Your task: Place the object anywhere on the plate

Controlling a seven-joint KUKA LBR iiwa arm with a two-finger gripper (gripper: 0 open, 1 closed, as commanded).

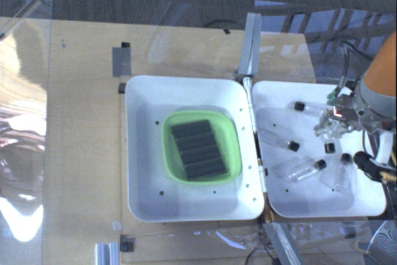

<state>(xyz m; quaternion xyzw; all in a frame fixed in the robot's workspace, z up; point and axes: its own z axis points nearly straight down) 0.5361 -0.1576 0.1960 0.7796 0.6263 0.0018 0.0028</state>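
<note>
A wooden bench (74, 133) carries two white bins side by side. The left bin (142, 152) holds a green plate (170, 133), roughly square with rounded corners, sitting near the bin's middle. On the plate lies a dark ridged block (198, 149), turned a little off square and covering most of the plate's floor. The right bin (279, 195) holds several clear vials with black caps scattered over its floor: one at the far side (306, 108), one near the left middle (285, 144), one lying lengthwise toward the near side (306, 170), and one by the right wall (343, 170). The arm (379, 80) comes in from the right, and its gripper (330, 128) hangs over the right bin among the vials; whether it is clenched, released, or grasping a vial cannot be told.
</note>
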